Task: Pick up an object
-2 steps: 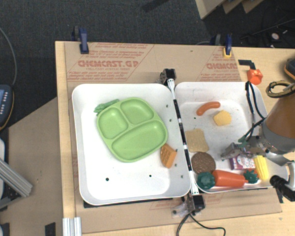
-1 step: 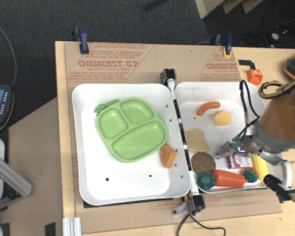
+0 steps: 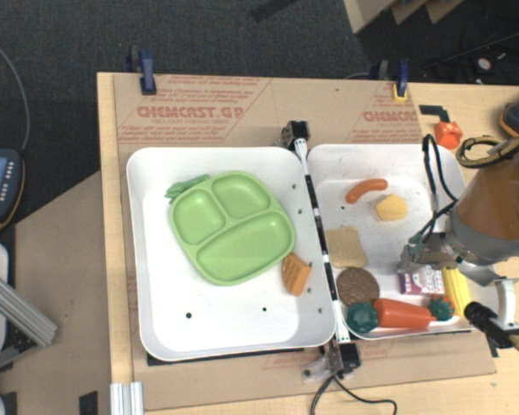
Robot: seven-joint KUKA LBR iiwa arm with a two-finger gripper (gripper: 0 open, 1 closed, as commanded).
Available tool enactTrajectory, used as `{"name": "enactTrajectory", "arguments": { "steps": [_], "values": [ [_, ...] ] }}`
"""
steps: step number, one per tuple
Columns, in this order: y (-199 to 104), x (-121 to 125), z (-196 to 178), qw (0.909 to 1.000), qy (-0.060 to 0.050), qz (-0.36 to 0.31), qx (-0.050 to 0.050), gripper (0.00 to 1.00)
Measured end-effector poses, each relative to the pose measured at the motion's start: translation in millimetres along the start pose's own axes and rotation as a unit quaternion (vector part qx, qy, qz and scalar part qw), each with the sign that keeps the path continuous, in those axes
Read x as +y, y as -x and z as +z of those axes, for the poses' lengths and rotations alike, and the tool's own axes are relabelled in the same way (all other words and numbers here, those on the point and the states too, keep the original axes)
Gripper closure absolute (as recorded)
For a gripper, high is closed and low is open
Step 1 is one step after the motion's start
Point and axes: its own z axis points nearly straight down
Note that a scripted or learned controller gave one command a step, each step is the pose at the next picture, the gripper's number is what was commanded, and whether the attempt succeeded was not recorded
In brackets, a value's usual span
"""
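Two shallow white bins sit side by side on the brown surface [image 3: 242, 111]. Left bin [image 3: 156, 258]: a light green divided plate [image 3: 232, 228] lies tilted near its centre, with a small green leaf-shaped piece [image 3: 180, 188] touching its upper left rim; an orange-brown wedge of toy food [image 3: 296, 275] rests just beside the plate's lower right edge, close to the divider between the bins. Right bin [image 3: 329, 167]: a toy sausage [image 3: 366, 189] lies near the top, a yellow lump like cheese [image 3: 392, 207] just below and right of it, apart from it. A tan square slice [image 3: 346, 247] sits by the left wall, and a dark brown round patty [image 3: 356, 285] lies just below it, touching or nearly so. Along the bottom wall lie a toy carrot [image 3: 403, 315] with green tops at both ends and a yellow corn cob [image 3: 458, 290] at the right. A small pink-and-white packet [image 3: 422, 281] lies above the carrot. The grey arm [image 3: 493, 223] comes in from the right and hangs over the right bin; its gripper [image 3: 422, 256] sits low, directly above the packet. Whether the gripper is spread or closed cannot be told from this angle, and nothing is seen held in it.
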Motion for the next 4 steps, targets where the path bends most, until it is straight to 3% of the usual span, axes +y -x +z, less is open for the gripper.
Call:
{"name": "enactTrajectory", "arguments": {
  "steps": [1,2,3,4],
  "values": [
    [7,-3,-105,1.0000,-0.007,0.000,0.003,1.00],
    [7,-4,-99,0.9999,-0.011,0.000,0.004,0.00],
    [21,-7,9,0.9999,-0.011,0.001,0.003,0.00],
    [-4,-3,11,1.0000,-0.003,0.002,-0.003,0.00]
  ]
}}
